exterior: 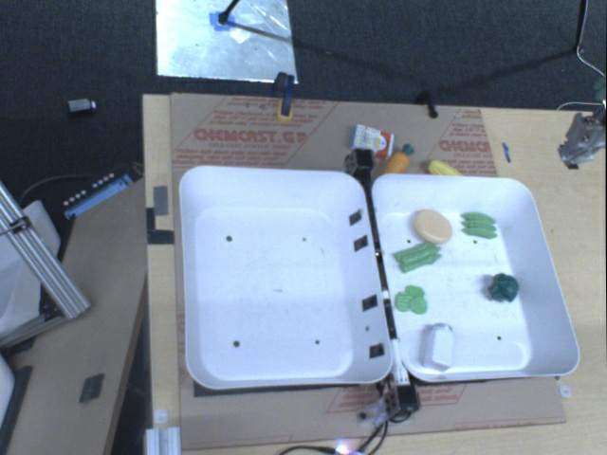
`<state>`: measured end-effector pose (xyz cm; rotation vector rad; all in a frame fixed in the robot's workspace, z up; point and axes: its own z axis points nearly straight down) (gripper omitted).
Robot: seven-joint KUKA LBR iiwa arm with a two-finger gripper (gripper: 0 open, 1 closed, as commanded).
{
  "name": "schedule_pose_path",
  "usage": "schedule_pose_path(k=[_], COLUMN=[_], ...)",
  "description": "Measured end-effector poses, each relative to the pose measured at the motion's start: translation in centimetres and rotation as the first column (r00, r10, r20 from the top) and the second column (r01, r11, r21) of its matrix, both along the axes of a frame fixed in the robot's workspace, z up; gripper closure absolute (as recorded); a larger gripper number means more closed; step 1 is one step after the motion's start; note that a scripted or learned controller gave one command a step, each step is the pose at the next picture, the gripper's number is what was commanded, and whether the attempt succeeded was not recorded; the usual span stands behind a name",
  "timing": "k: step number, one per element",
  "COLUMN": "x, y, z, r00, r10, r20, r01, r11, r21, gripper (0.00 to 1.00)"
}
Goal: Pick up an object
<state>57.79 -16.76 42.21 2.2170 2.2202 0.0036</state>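
pick candidates all sit in the right bin point(545, 282): a tan round disc point(432, 226) toward the far side, a green pea pod point(479, 224) just right of it, a longer green bean piece point(416, 257) just near of the disc, a flat light-green leafy piece point(410, 300) nearer again, a dark green broccoli-like lump point(503, 287) out toward the right wall, and a whitish block point(436, 346) near the front edge. left bin point(204, 282) holds nothing i'd go for.

my gripper point(580, 140) hangs at the far right, outside the bin and well apart from every item. too small and blurred here, so i cannot tell how it's set.

my call: broccoli lump is the best target. it stands proud of the floor and has free space all round. flat leaf and disc look hard to get under. plan: come in over the lump, centre on it, straight down, close across its narrow axis, keep off the right wall. white block is low contrast against the bin, risky to localise.

clutter on the board beyond the bins, ignoring it.
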Motion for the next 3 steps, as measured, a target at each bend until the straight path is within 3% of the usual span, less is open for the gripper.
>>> schedule_pose_path(k=[1, 2, 3], x=[-6.0, -5.4, -7.9], y=[-2.8, -3.7, -3.1], z=[-3.9, -1.2, 1.2], r00=[1.000, 1.000, 1.000], r10=[-0.004, 0.000, 0.003], r20=[-0.007, 0.001, 0.002], r01=[0.004, 0.000, -0.003], r11=[1.000, 1.000, 1.000], r21=[0.001, -0.001, -0.001], gripper=[1.00, 1.00, 1.00])
